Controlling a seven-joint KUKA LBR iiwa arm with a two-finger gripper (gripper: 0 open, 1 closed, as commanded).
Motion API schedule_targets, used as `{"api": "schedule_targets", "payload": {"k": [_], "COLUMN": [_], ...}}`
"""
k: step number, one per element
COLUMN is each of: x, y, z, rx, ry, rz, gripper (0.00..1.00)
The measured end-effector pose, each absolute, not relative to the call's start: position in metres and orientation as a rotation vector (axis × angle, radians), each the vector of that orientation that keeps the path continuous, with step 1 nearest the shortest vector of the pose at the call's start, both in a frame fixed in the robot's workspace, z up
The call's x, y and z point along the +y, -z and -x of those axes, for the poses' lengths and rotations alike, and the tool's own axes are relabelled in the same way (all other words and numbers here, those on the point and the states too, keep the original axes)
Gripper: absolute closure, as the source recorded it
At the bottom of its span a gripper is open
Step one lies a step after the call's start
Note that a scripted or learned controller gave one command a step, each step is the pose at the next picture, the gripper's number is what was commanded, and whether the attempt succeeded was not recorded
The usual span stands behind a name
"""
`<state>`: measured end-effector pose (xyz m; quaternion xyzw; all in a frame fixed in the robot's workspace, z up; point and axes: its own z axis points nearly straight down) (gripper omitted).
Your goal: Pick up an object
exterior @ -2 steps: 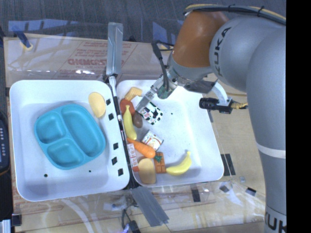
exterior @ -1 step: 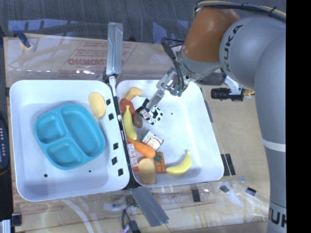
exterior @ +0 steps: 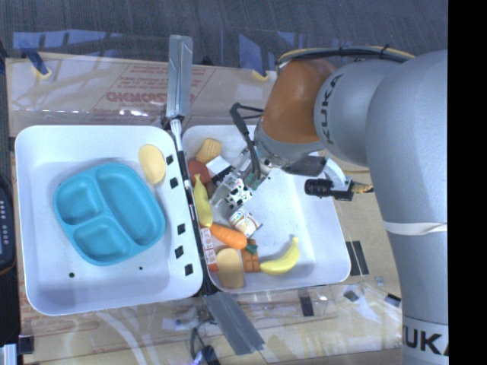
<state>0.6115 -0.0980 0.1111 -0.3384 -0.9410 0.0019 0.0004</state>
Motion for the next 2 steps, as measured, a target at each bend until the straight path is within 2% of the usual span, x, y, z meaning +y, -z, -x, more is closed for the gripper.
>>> {"api": "schedule_targets", "payload": {"k": [1, 2], "x": [-0.143, -0.210], "y": [-0.092, -0.094], "z": [-0.585, -0.623], "rx": [-3.005, -2.809], "ry": [-0.002, 0.000], "rz": [0.914, 1.415], "gripper": [0.00, 0.00]}}
